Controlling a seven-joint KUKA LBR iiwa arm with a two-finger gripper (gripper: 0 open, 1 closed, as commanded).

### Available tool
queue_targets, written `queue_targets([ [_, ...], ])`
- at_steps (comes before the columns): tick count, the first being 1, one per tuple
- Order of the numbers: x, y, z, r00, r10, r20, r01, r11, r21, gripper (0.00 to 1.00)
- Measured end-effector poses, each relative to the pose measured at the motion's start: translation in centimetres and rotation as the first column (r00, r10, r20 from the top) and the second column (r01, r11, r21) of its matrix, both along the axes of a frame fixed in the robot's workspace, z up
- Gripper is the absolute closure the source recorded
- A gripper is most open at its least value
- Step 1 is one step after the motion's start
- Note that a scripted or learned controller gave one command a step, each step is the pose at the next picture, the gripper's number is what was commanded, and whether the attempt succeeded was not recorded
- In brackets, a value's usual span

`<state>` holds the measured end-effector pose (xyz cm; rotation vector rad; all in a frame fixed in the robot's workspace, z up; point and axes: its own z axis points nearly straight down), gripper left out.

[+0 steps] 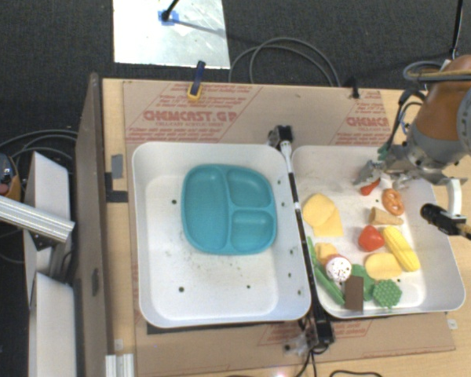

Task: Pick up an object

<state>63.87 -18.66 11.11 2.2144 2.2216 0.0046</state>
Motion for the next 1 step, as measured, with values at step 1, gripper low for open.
queue_targets([
  [1,3.21,2.53,-2.63,1.000,0.004,0.000,-0.004,1.000,0.001,0.00],
])
